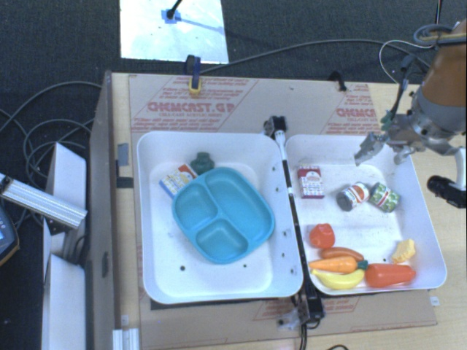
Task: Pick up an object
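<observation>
the gripper hangs over the upper right corner of the right bin; whether it is released or clenched cannot be told, and nothing is seen in its grasp. just below it lie two cans side by side. a red carton sits left of them. a tomato, banana and carrot lie near the front wall. the left bin holds a blue divided plate.

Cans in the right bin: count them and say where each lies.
2. One can with a red label lies on its side near the middle of the right bin; a green can lies touching it on its right. None seems hidden.
</observation>
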Robot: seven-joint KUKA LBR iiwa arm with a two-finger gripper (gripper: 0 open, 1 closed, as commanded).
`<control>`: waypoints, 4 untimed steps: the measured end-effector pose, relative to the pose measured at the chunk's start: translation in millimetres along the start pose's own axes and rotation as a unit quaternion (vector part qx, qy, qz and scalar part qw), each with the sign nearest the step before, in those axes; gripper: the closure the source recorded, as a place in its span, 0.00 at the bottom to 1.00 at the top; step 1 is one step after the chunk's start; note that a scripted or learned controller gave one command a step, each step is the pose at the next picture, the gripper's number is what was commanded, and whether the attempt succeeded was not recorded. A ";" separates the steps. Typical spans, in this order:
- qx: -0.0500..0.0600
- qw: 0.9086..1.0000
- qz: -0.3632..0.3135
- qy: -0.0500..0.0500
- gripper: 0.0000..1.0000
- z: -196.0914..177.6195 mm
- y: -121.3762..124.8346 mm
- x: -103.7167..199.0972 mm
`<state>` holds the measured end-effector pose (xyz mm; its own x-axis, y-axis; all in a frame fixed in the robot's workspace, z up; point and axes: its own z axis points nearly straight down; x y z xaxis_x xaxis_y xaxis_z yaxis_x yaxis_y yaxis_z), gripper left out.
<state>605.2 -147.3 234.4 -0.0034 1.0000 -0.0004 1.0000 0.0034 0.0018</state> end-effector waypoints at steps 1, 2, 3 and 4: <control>-0.004 1.000 0.001 -0.002 0.00 113.3 5.1 -21.1; -0.001 1.000 0.001 -0.001 0.00 134.4 -14.1 -0.7; -0.002 1.000 0.000 0.000 1.00 124.1 -13.4 -0.1; -0.001 1.000 -0.001 0.001 1.00 49.0 -11.8 80.1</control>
